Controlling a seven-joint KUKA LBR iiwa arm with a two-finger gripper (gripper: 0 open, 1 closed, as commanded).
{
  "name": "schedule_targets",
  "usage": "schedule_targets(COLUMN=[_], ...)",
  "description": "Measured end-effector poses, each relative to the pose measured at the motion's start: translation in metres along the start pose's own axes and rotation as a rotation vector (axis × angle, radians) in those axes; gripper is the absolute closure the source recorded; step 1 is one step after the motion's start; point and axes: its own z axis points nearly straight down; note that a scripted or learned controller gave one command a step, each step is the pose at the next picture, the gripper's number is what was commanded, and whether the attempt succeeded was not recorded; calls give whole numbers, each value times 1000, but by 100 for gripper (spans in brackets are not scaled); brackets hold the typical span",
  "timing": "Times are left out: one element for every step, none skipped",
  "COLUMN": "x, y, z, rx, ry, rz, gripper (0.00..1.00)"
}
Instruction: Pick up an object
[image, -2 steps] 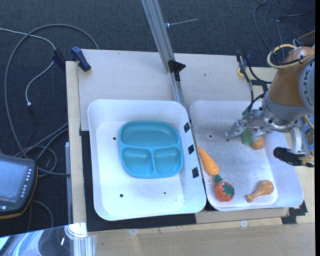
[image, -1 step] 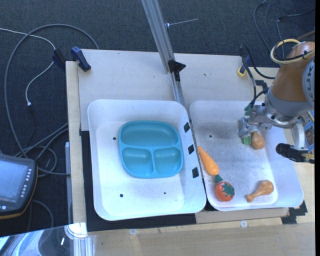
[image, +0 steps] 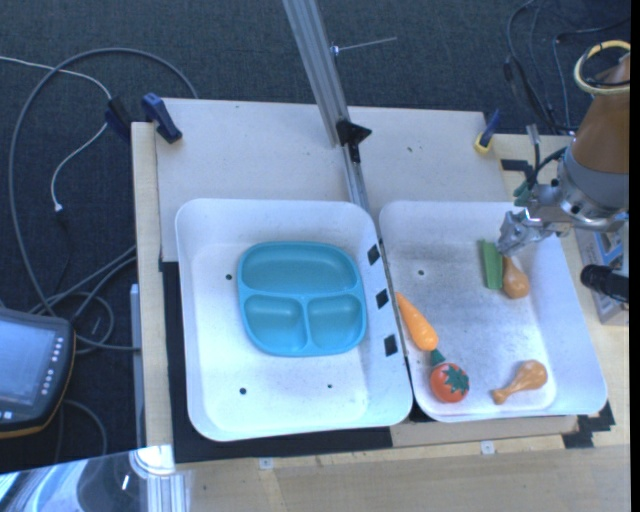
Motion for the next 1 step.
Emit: schedule_targets(x=[2], y=[0], z=[-45], rx=[1], ry=[1], rz=[-1], gripper=[100])
